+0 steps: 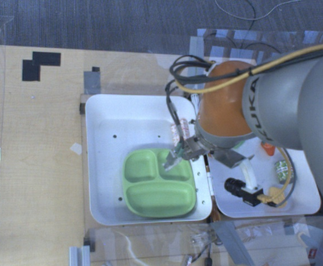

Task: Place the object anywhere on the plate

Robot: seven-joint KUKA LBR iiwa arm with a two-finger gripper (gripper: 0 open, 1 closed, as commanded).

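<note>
A green divided plate (150,190) lies in the front right part of the left white bin (108,148). My gripper (172,160) hangs low over the plate's back right compartment, reaching in from the right under the grey and orange arm. Nothing can be made out in it. A small red-orange object (267,148) lies in the right bin (308,201), partly hidden by the arm. A small greenish-yellow object (283,171) sits close in front of the red one.
The arm covers most of the right bin's back half. The wall between the two bins (208,190) runs just right of the plate. Bare bin floor lies left of and behind the plate.
</note>
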